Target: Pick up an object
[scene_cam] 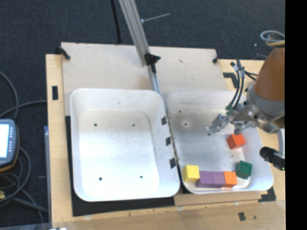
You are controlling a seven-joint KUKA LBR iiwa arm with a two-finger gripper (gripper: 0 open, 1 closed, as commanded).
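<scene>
The right bin [192,104] holds several blocks. An orange block [236,141] lies near its right side, and a green block [243,168] sits below that. Along the front wall a yellow block [192,172], a purple block [212,178] and a small orange block [230,178] stand in a row. My gripper [214,127] hangs over the middle of the right bin, up and to the left of the orange block, with nothing seen in it.
The left bin [81,128] sits beside the right one on the tan bench. A slanted metal pole [136,28] rises at the back, between the bins. Cables and a small screen [7,143] lie off the bench at the left.
</scene>
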